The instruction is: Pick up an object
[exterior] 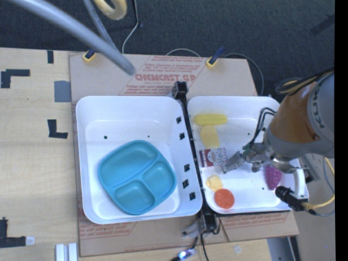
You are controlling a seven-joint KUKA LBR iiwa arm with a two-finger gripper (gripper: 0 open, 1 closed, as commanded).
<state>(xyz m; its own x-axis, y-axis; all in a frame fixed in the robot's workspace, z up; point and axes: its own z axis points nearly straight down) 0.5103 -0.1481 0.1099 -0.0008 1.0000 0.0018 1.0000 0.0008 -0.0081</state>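
Reaching into the right bin (247,200), the tool (231,163) blurred, grip state unreadable.

Right bin crowded around the gripper

Left of the gripper (232,165) lies a red-white packet (212,157); below-left, an orange round piece (224,198); a purple item (272,175), seemingly, right; bare floor above.

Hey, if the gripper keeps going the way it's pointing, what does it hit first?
The gripper points toward the left of the camera view, low in the right bin. The red-and-white packet looks first in line, though depth is unclear.
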